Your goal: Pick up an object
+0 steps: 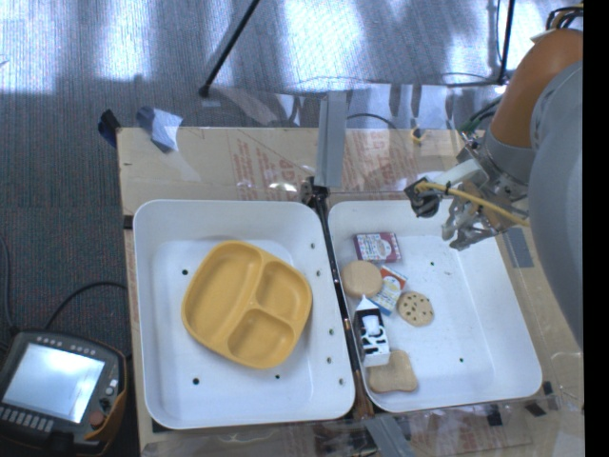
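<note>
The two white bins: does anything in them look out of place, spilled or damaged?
Nothing stands out. The yellow divided plate lies flat and whole in the left bin. In the right bin, the cookies and small packets cluster loosely near the left wall, with no spill visible. The end effector hovers above that bin's far side.

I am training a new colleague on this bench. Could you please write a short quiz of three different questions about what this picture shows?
1. True or false: the yellow plate lies in the same bin as the cookie.
2. Which item lies nearest the front edge of the right bin? A) red packet B) milk carton C) tan biscuit
3. Fill in: the end effector hovers over the ____ bin.

Key: 1 false; 2 C; 3 right.
</note>
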Action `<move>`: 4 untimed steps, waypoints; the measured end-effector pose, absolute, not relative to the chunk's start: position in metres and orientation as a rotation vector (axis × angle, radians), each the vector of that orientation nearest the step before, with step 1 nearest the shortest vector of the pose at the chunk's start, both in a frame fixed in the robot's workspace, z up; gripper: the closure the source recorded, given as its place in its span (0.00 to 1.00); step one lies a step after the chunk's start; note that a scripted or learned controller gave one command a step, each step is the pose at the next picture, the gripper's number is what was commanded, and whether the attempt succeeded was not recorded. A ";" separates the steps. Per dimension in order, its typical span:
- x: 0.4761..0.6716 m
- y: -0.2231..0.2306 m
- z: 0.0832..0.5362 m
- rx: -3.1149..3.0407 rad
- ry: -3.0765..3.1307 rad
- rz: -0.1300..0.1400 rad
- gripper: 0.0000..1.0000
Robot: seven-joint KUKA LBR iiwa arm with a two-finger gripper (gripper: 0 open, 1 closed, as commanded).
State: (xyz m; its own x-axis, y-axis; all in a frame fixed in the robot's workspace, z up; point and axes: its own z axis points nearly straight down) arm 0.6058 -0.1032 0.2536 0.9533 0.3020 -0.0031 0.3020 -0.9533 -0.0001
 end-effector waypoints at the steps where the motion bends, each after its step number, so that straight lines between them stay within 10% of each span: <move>1: 0.626 -0.020 0.210 3.128 0.319 -0.019 1.00; 2: 0.626 -0.112 0.256 3.116 0.397 -0.008 1.00; 4: 0.622 -0.028 0.190 3.127 0.334 -0.018 1.00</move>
State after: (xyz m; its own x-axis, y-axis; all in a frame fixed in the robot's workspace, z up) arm 0.6223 -0.0284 0.1900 0.9774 0.2111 -0.0108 0.2111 -0.9775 -0.0039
